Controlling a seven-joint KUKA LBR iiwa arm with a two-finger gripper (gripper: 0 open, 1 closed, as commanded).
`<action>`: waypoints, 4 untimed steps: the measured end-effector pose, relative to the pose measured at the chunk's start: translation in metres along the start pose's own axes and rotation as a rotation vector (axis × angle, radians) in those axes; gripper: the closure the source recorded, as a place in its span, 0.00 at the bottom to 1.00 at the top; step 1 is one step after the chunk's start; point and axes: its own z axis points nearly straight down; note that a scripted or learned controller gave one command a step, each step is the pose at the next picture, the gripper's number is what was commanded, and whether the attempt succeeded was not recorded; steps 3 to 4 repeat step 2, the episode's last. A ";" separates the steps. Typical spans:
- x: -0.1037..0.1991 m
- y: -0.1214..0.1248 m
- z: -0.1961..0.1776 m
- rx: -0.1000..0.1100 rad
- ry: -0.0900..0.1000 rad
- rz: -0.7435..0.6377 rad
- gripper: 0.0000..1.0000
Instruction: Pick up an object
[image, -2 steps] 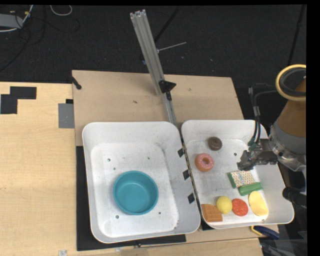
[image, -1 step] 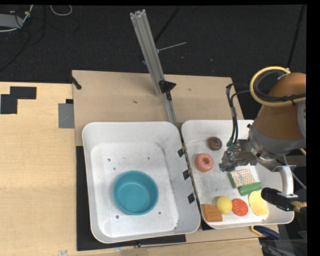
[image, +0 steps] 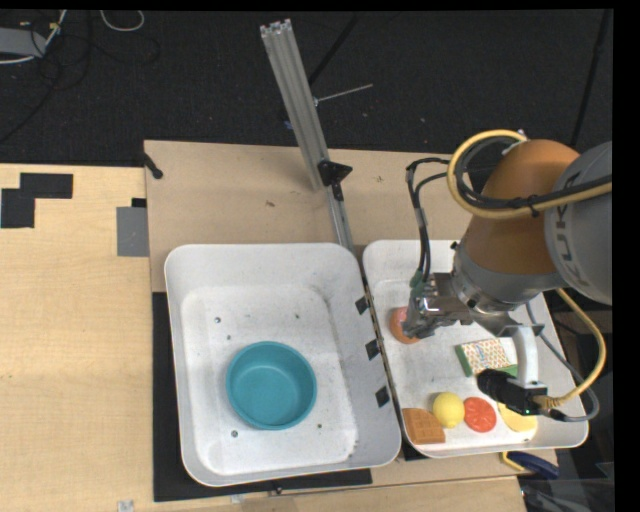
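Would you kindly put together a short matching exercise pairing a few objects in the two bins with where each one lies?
Things:
1. teal bowl
2. yellow ball
3. patterned packet
4. orange waffle piece

Places:
A. right bin's near left corner
B. left bin
C. between the waffle piece and the red piece
D. right bin, beside the arm's wrist

Pairs: 1-B, 2-C, 3-D, 4-A

Robotics lab, KUKA arm (image: 530, 215), white bins (image: 200, 290), cables (image: 425, 210)
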 end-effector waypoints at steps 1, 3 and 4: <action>0.045 0.006 -0.008 -0.001 0.000 0.000 1.00; 0.098 0.020 0.001 0.000 -0.001 0.001 1.00; 0.098 0.020 0.001 0.000 -0.001 0.001 1.00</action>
